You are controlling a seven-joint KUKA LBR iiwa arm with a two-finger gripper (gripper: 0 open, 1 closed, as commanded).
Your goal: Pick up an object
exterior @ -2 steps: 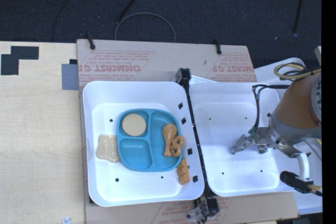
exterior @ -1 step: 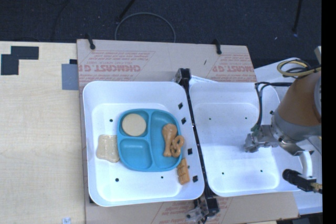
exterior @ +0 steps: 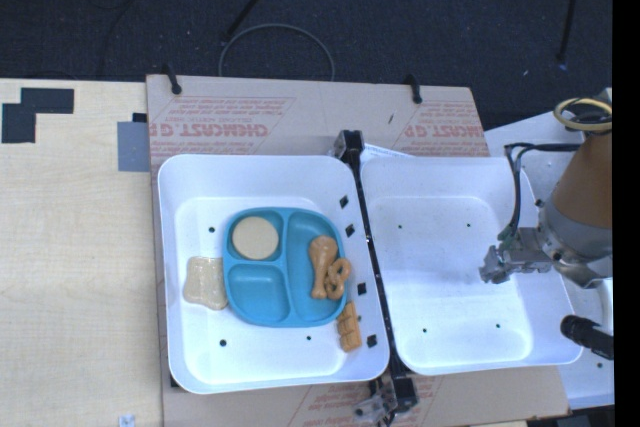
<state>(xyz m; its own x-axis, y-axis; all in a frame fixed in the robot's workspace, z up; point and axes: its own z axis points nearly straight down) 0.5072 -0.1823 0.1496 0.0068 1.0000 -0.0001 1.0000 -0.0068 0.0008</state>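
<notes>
2 white bins sit side by side. The left bin holds a blue tray carrying tan food pieces. The gripper sits low at the right bin's right side; jaw state cannot be told.

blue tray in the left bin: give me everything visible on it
The blue tray is a glossy, plastic-looking divided plate with rounded corners and three compartments. It lies flat in the left bin, slightly rotated. A round tan disc sits in its upper-left compartment; a tan pretzel-like piece lies in the right one; the lower-left compartment holds nothing. A pale toast-like piece lies against its left edge.
</notes>
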